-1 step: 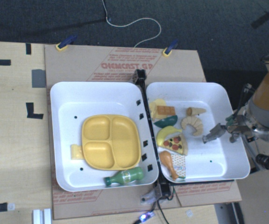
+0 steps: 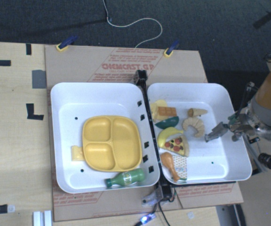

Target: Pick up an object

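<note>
The arm is reaching in over the right bin (image 2: 222,126) from the right edge, and the gripper (image 2: 214,133) is hanging just inside that bin's right side, over bare white floor; nothing is sitting between its fingers, and whether the jaws are apart or together I cannot tell at this slant. So by my reading this is the approach step, with the pick not yet made.

The nearest candidate is lying just to the gripper's left: the croissant (image 2: 194,125), with a small tan piece (image 2: 196,112) just above it; I'm judging that the next move is calling for a short travel leftward, a descent, and a closing squarely across the croissant's curved body.

Counting the right bin now: one croissant; one tan piece; one orange-brown block (image 2: 165,112) by the divider, with something pale yellow behind it that I cannot identify; one dark green piece (image 2: 167,122); one banana (image 2: 166,134); one pizza slice (image 2: 178,146); one drumstick (image 2: 169,164) resting against a pale card at the front.

Over in the left bin (image 2: 62,126): one yellow divided plate (image 2: 112,142) with three compartments; one green bottle (image 2: 126,178) lying on its side at the front; one yellow wedge (image 2: 77,153) peeking out at the plate's left edge.

Two bins, one arm, one gripper.
</note>
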Action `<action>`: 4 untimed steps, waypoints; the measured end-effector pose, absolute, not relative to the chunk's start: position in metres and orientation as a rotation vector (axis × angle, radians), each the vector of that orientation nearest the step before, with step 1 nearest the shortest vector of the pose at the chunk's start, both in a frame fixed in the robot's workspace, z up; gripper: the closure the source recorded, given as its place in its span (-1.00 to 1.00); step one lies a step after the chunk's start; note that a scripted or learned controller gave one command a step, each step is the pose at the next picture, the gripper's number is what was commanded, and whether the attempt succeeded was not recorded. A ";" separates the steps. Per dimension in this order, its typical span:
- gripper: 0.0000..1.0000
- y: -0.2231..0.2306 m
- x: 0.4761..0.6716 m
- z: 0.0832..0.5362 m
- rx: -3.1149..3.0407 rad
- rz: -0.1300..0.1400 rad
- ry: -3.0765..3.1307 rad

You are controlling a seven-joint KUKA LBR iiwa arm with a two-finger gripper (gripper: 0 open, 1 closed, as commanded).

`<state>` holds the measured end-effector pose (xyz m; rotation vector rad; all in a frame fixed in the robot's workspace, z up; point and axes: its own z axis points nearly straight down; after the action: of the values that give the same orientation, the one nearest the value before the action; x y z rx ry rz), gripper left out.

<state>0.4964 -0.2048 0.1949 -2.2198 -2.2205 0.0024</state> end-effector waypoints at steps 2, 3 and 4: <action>-1.00 -0.196 0.495 0.106 -2.217 0.005 -2.220; -1.00 -0.196 0.495 0.084 -2.221 0.003 -2.223; 1.00 -0.196 0.496 0.095 -2.221 0.002 -2.224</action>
<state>0.4959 -0.1959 0.0953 -2.2213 -2.2240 0.0020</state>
